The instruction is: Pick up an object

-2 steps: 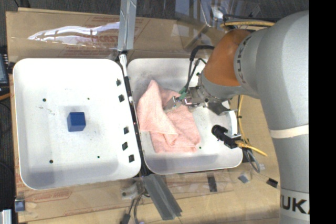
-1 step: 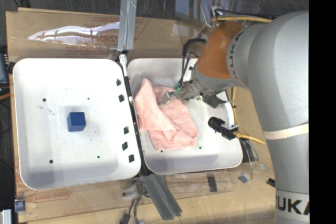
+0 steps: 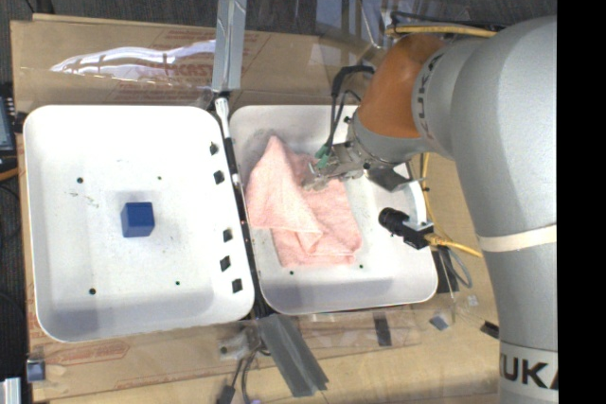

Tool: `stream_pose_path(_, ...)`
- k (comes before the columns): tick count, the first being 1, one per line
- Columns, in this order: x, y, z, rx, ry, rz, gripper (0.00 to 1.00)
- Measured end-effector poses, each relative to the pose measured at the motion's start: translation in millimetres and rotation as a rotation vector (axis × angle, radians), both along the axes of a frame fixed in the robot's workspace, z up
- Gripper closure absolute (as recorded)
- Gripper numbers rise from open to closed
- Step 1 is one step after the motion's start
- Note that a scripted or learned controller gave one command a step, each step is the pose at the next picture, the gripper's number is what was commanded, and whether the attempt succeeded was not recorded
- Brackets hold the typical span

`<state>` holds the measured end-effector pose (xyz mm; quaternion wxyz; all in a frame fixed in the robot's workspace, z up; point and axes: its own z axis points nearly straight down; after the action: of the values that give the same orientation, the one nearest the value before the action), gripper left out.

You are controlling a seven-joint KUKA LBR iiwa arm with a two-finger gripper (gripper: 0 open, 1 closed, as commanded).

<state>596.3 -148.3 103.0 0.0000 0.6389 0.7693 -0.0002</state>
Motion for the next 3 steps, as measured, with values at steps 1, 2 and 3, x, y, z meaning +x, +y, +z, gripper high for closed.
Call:
stream_pose_path(1,0.0,-0.1,0.0,0.000,0.000,0.000,0.00)
stream_pose_path(2,18.4,17.0,-10.6,0.000,0.000,0.022,0.00)
stream_pose_path(3,35.1,32.9,-9.6,-0.001,-0.002,0.090,0.00)
